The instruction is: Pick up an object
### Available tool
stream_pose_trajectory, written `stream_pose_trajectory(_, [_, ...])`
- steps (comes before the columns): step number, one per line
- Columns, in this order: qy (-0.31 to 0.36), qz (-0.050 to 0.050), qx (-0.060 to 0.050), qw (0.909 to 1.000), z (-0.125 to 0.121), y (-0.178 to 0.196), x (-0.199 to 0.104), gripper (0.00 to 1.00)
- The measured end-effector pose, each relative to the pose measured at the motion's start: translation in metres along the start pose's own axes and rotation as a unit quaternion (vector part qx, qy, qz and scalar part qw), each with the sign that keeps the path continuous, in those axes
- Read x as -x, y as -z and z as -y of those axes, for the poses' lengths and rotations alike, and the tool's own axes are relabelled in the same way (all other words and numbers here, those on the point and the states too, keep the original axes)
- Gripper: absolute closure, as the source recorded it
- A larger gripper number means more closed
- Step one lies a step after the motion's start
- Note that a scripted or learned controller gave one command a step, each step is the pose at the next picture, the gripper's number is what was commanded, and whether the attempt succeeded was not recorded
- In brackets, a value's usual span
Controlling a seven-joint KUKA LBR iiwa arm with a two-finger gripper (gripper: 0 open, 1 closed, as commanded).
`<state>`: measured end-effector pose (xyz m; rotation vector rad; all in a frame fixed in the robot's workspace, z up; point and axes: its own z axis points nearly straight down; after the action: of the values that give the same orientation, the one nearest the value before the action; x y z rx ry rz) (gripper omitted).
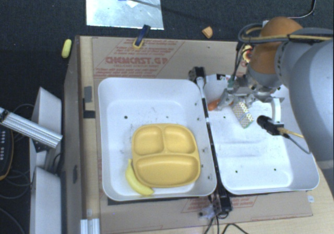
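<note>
Tray [166, 155], banana [134, 181] in left bin [112, 139]; claw [237, 103], orange piece [212, 105] in right bin [261, 168].

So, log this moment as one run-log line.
gripper over right white bin | left white bin: yellow divided plastic tray, yellow banana alongside | grasp unclear

A yellow three-compartment plastic tray [166, 155] lies toward the front of the left shallow white bin [112, 92], a yellow banana [136, 182] against its front-left edge. A small orange piece [213, 105] lies back-left in the right bin [261, 168].
</note>
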<state>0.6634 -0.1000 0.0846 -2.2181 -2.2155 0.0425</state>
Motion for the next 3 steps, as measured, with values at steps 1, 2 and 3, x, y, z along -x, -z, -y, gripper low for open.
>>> stream_pose_trajectory(1, [0.000,0.002,0.000,1.0000,0.0001,0.0002,-0.0023,0.00])
stream_pose_trajectory(2, [-0.001,0.001,0.000,1.0000,0.0001,0.0001,-0.0013,0.00])
stream_pose_trajectory(3, [-0.001,0.000,0.000,1.0000,0.0000,0.0000,-0.0001,0.00])
